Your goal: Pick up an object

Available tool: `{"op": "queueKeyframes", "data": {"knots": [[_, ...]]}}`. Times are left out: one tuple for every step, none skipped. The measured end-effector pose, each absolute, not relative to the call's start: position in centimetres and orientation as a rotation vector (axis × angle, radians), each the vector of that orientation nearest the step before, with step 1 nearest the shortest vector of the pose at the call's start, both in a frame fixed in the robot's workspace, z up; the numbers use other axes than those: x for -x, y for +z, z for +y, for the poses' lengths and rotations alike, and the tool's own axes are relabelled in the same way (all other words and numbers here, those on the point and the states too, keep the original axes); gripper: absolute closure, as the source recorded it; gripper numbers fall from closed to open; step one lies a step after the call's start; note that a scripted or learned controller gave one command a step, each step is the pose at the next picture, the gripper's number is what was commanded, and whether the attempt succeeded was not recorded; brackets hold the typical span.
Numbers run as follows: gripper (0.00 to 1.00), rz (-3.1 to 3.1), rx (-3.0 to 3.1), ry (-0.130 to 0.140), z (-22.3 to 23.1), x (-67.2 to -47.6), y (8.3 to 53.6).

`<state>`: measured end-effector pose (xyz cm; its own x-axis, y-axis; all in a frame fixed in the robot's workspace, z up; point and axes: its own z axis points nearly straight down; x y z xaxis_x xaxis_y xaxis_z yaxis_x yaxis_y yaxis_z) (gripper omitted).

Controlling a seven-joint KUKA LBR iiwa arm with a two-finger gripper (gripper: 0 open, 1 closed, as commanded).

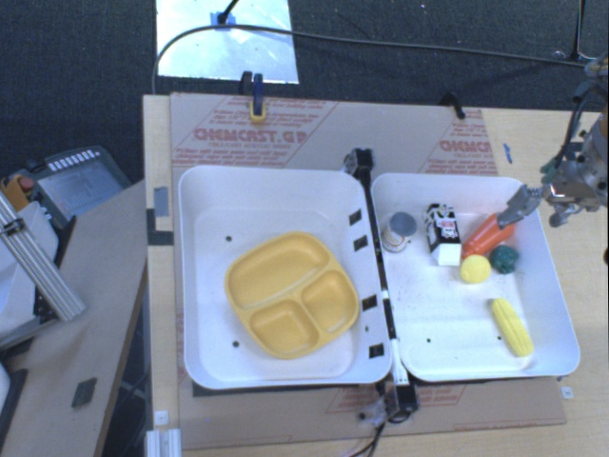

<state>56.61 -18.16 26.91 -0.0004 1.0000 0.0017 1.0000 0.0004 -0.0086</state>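
Two white bins sit side by side on the bench. The left bin (200, 255) holds a yellow divided tray (290, 293), lying flat a little toward the near side. The right bin (552, 336) holds the loose things — a small grey can (400, 228) at the far left, a black-and-white carton (442, 233) just beside it, an orange carrot (487, 235) lying at a slant further right, a yellow ball (475, 269) just near of the carrot, a dark green piece (504, 259) touching the ball's right side, and a yellow corn cob (511, 327) lying apart toward the near right.

The gripper (535, 206) hangs at the right bin's far right corner, above the rim. Its fingers stand apart, nothing between them — one grey finger (520, 204) points down toward the carrot's upper end, close to it, though I cannot tell whether it touches.
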Motion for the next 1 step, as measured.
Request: {"op": "queueKeyframes", "data": {"knots": [[0.00,-2.226,2.219,-0.001,-18.11,-56.80,27.46]]}}
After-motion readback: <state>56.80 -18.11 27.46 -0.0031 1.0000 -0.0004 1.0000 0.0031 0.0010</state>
